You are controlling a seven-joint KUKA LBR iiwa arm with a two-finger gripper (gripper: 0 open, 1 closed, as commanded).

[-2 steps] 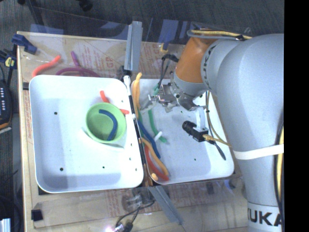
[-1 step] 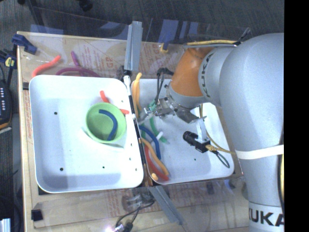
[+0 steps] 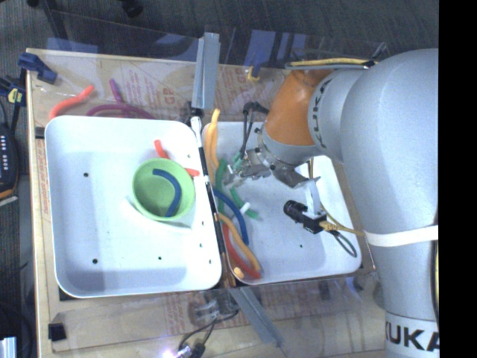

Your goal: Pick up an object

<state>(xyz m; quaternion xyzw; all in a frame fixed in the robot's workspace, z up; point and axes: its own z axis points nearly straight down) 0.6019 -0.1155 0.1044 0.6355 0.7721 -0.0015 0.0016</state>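
Observation:
My gripper is low over the left side of the right bin, right above a heap of curved strips. The heap holds a yellow strip at the back, blue strips, small green pieces and orange-red strips toward the front. The gripper's tip sits among the green pieces and partly hides them. Nothing visibly hangs from it. In the left bin a green bowl holds a blue curved strip, with a red piece beside it.
The grey arm fills the view's right side and covers the right bin's far corner. On the bench behind the left bin lie an orange piece and a magenta hose. A divider rail runs between the bins.

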